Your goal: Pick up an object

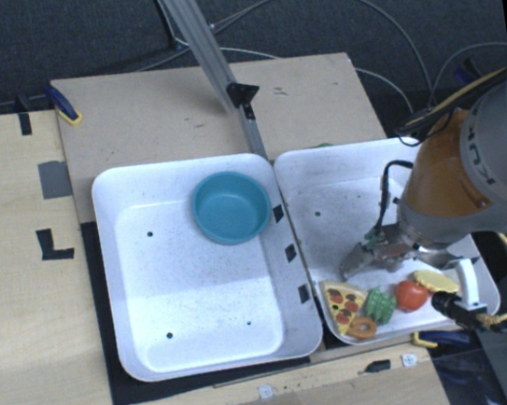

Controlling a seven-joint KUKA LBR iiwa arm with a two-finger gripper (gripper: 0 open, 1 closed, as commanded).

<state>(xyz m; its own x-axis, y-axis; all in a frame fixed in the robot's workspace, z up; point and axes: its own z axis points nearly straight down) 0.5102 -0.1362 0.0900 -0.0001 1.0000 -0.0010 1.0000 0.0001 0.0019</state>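
Red tomato [411, 294] nr end effector [361, 261]

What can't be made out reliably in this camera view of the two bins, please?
- Claw: small and blurred in the camera view, so its opening is unclear.
- Yellow item: partly covered by the arm's wrist.
- Right bin: its right rim sits behind the arm.
- Green toy: too small to identify.

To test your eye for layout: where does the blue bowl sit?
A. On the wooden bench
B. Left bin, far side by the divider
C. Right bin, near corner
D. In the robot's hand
B: the blue bowl sits in the left bin, at its far side near the right bin.
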